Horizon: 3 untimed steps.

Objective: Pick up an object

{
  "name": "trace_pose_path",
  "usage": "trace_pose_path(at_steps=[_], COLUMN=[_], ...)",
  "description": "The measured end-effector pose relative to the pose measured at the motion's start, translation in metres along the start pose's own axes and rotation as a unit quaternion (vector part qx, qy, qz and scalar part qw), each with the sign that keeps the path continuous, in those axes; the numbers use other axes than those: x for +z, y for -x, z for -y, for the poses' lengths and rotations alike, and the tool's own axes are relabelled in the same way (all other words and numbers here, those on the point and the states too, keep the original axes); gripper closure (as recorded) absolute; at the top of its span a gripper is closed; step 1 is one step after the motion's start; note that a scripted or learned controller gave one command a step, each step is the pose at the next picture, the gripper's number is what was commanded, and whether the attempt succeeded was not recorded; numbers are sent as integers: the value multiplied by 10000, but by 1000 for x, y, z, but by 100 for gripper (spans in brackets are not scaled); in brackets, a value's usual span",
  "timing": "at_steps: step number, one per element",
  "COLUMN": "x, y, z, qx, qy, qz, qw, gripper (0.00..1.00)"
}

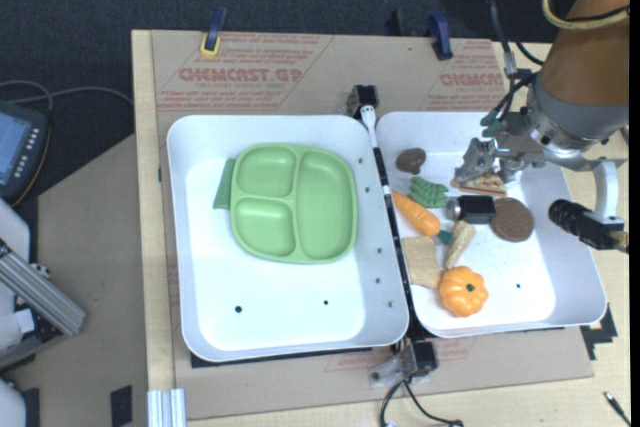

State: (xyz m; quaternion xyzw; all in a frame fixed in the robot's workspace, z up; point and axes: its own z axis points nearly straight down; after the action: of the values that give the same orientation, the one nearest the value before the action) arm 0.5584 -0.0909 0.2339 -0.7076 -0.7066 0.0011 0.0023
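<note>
The gripper point(484, 162) on the grey and orange arm point(585, 55) hangs low over the far part of the right-hand shallow white bin point(560, 300), its metal fingers right above a flat tan and red pizza-slice toy point(484, 182), and whether the claw is wide or narrow, I cannot tell from this slant. Nothing shows between the fingers, so I judge the pick not yet made. The slice lies flat, so a good grasp probably wants the fingers straddling its narrow width and pressing right down to the bin floor; a thin piece could easily slide out. Crowding is the hazard: a dark cylindrical piece with a silver end point(470, 209) lies just beside it, and a round brown disc point(512, 219) is near. Elsewhere in this bin are a brown oval lump point(410, 159), a green leafy toy point(430, 191), an orange plastic carrot point(416, 215), a pale cracker-like slab point(423, 264) and a small orange pumpkin point(463, 291) at the near side. The left-hand white bin point(290, 315) holds a light green three-compartment plastic plate point(295, 203), nothing in its sections.
</note>
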Motion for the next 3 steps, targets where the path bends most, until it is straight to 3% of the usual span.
trace_pose_path(at_steps=[1,3], x=[19,16], y=[-3,8], z=[12,6], qx=[-3,-6], qy=[4,35], qz=[4,11], qw=[10000,10000], gripper=[100,100])
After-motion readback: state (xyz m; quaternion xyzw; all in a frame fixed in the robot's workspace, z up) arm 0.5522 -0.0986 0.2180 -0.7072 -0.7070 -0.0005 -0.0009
